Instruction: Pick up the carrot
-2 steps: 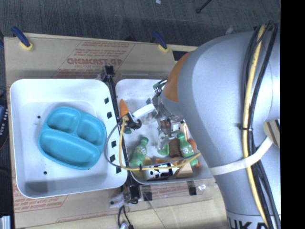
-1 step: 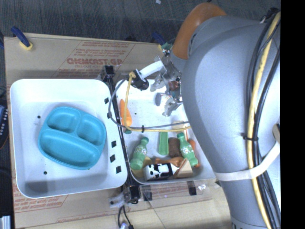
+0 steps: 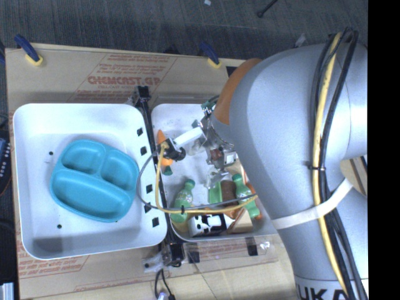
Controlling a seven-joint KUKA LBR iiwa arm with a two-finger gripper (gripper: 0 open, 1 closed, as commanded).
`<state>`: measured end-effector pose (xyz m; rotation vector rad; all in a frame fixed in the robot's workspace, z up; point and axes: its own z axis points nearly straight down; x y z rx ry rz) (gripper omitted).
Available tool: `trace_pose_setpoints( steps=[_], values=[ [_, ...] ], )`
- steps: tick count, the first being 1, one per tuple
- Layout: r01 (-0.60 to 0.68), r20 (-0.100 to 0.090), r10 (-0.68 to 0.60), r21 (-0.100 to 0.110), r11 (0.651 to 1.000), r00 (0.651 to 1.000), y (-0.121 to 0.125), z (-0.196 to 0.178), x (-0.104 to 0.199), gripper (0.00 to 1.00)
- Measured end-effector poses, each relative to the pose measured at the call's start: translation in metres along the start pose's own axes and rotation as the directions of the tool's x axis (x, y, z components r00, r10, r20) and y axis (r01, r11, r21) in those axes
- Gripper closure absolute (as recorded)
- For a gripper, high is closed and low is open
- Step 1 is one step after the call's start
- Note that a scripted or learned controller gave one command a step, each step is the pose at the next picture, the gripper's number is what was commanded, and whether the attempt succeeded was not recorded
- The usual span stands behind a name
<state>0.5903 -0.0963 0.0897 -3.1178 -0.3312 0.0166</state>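
Fingers of the metal two-finger gripper (image 3: pixel 215 150) hang low inside the right white bin (image 3: pixel 181 114), but the grey arm (image 3: pixel 294 142) hides them partly, so I cannot tell how wide they stand or whether they hold something. Near the left wall of this bin lies the small orange carrot (image 3: pixel 165 161), a little apart from the gripper. A green plastic bottle (image 3: pixel 183 195) and other toys lie nearby. The left white bin (image 3: pixel 37 124) holds a blue divided plastic tray (image 3: pixel 94 180).
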Motion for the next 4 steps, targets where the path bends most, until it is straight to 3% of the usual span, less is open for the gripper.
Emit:
trace_pose_setpoints(
  steps=[1,2,3,4],
  values=[
    [0.006,0.004,-0.006,0.009,1.0,1.0,-0.002,-0.01,0.001,1.0],
    [0.194,-0.006,-0.194,-0.004,0.981,0.981,-0.046,-0.126,-0.029,1.0],
    [0.198,0.001,-0.198,-0.002,0.98,0.98,-0.178,-0.099,0.003,1.0],
    [0.001,-0.007,-0.001,-0.005,1.0,1.0,-0.211,-0.197,-0.017,1.0]
  ],
)
